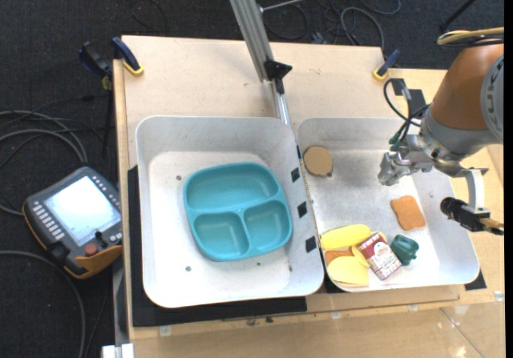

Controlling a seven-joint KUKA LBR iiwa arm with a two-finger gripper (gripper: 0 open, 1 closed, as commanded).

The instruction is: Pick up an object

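The tool (pixel 390 170) hung over the right bin (pixel 465 268); its grip could not be told. An orange block (pixel 408 212) lay just beside it, a brown disc (pixel 318 161) apart, clutter near the front rim.

My workplace: a robotics lab.
My plywood bench (pixel 208 68) stands on dark carpet strewn with loose cables (pixel 353 16); a teach pendant (pixel 74 220) lies on the floor beside it, clamps (pixel 128 58) grip the bench corners, and a metal camera pole (pixel 248 12) rises over my two white bins (pixel 160 268).
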